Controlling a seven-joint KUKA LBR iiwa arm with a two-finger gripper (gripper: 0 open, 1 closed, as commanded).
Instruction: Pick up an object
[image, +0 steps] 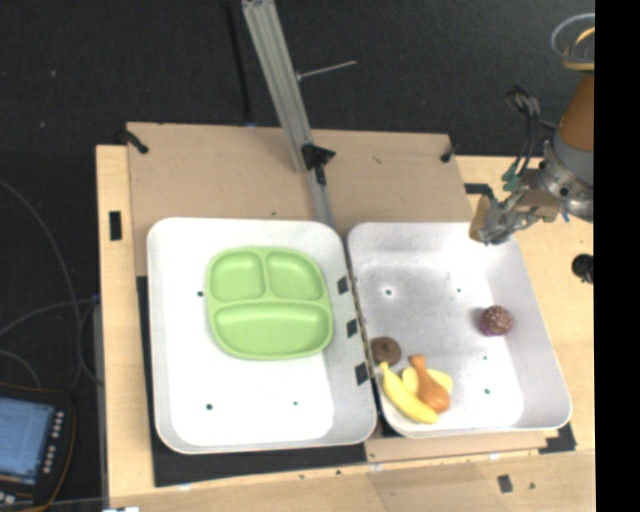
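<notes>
**Gripper parked at the far corner, targets low in the right bin**

Reading from my left: the left bin (180, 400) holds a green divided plate (270, 303), sitting slightly toward its far end. I don't treat that as the likely pick.

Moving across to the right bin (540, 400), the small things cluster at its near edge: a brown round piece (385, 350) against the left wall, then a yellow banana (402, 397) with an orange carrot-like piece (428, 385) lying over it. The banana's long axis runs roughly from 11 to 5 o'clock. A dark purple round fruit (495, 320) sits alone, well apart from the cluster, near the right wall.

The gripper (492, 228) hangs over the bin's far right corner. From it, the purple fruit lies at about 6 o'clock and is the nearest candidate; the banana cluster lies at about 7 o'clock, farther off.

The arm comes in from 3 o'clock, wrist angled down and leftward. I cannot tell how the claw is set; nothing is visibly held in it.
</notes>
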